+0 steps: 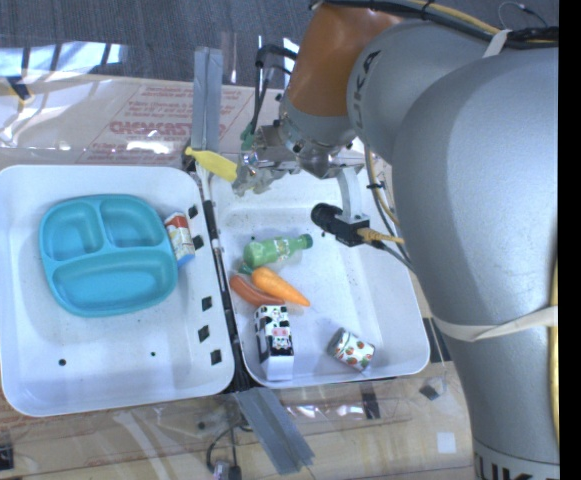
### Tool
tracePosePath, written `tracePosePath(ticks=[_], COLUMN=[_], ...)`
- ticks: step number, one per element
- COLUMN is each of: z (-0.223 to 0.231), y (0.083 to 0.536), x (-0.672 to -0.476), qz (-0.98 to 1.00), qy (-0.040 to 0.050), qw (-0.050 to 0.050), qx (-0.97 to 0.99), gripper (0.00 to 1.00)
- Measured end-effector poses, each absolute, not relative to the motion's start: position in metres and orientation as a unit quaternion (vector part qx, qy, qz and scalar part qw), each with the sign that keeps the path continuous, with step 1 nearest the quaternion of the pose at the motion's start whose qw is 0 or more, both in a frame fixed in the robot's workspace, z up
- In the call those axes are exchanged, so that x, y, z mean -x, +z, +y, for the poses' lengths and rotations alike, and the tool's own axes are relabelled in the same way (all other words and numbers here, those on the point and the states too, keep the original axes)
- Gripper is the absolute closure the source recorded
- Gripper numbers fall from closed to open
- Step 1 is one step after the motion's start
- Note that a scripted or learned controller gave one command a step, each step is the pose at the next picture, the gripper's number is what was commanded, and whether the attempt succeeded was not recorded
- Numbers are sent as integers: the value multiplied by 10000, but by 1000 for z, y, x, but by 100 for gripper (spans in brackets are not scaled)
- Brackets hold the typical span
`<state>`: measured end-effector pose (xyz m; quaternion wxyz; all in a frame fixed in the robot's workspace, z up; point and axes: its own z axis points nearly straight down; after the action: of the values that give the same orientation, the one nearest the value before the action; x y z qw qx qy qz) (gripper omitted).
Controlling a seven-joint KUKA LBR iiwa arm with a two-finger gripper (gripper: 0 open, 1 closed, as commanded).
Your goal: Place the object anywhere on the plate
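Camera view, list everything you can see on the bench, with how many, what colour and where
plate: 1, light blue, three compartments, in the left bin
small can: 1, white with red and green label, left bin, against the plate's right edge
banana: 1, yellow, at the top of the divider between the bins, beside the gripper
bottle: 1, green, lying in the right bin
carrots: 2, orange, right bin, just below the bottle
milk carton: 1, white with black patches, lying near the right bin's front edge
small patterned can: 1, white with red and green, lying front right of the right bin
bins: 2, white, side by side
arm: 1, grey with orange band, from the right
gripper: 1, over the right bin's top left corner
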<state>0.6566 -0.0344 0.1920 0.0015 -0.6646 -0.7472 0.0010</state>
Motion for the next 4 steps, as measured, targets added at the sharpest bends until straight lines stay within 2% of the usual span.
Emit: tracePosePath(ticks=[1,2,3,4], z=[35,35,148,148], y=[191,191,158,168], x=[-643,-643,-604,-605], qz=[-7611,-7610,-7686,-7690], qy=[15,15,21,29], qw=[20,19,13,18], qx=[6486,6487,6397,6392], gripper=[100,0,0,100])
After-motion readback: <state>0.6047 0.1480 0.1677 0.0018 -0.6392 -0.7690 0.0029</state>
